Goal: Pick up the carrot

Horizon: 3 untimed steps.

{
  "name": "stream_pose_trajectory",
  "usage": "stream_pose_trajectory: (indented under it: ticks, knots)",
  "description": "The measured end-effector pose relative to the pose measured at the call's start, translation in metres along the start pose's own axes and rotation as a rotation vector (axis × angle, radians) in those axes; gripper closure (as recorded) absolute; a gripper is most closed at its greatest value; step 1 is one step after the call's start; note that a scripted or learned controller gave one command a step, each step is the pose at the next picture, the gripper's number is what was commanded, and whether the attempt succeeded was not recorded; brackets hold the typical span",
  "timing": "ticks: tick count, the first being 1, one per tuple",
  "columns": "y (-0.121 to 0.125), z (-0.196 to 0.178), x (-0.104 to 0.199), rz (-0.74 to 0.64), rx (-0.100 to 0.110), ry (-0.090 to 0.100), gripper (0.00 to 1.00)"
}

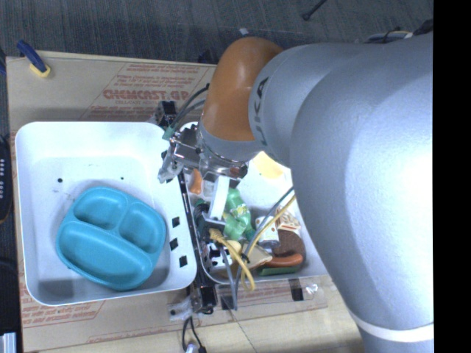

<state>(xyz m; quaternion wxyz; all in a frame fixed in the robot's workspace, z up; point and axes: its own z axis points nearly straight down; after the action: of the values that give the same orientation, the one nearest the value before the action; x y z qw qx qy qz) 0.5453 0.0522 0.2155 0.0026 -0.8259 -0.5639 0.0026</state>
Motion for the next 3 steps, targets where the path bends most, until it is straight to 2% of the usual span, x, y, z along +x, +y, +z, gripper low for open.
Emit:
stream_pose_trajectory:
  ticks: [1, 2, 3]
  knots:
    - [0.002, -0.132, -0.023, -0.062, -0.013, 0.003, 0.00]
    - [0.048, 0.032, -0.036, 0.051, 0.016, -0.009, 0.00]
    - [0.031, 0.025, -0.066, 0.008, 0.004, -0.001, 0.00]
